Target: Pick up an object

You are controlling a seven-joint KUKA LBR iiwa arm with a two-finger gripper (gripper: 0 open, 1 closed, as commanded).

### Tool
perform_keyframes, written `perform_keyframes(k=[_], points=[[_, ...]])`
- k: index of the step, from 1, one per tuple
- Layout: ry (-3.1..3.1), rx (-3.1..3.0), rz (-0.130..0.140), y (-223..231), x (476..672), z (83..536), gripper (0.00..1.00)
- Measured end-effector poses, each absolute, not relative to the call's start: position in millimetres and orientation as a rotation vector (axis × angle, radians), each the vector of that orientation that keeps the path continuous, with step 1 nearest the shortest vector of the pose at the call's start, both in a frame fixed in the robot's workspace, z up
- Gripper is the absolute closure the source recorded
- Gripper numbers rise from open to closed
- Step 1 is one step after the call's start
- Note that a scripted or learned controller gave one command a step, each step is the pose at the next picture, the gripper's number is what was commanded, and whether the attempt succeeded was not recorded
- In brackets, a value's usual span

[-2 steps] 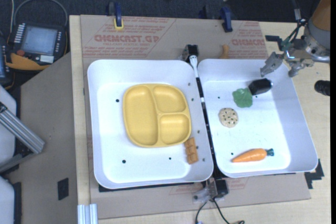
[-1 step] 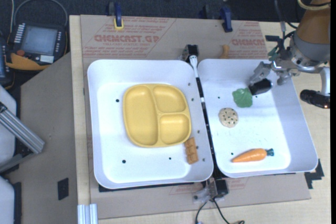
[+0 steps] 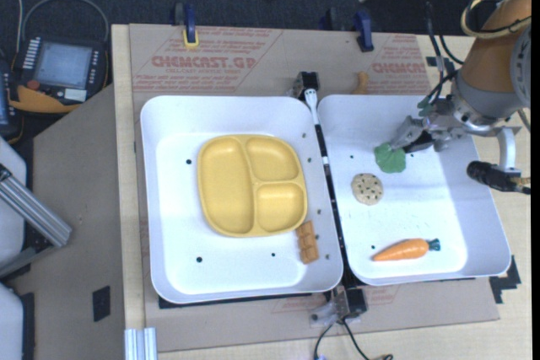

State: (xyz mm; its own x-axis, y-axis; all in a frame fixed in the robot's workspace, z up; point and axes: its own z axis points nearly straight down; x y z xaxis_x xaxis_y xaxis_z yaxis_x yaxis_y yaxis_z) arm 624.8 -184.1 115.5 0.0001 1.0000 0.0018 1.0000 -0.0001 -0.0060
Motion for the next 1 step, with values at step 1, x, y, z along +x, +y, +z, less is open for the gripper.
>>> perform_keyframes(k=[1], points=[[-2.219,-2.219,0.003,-183.5,624.4,82.8,0.00]])
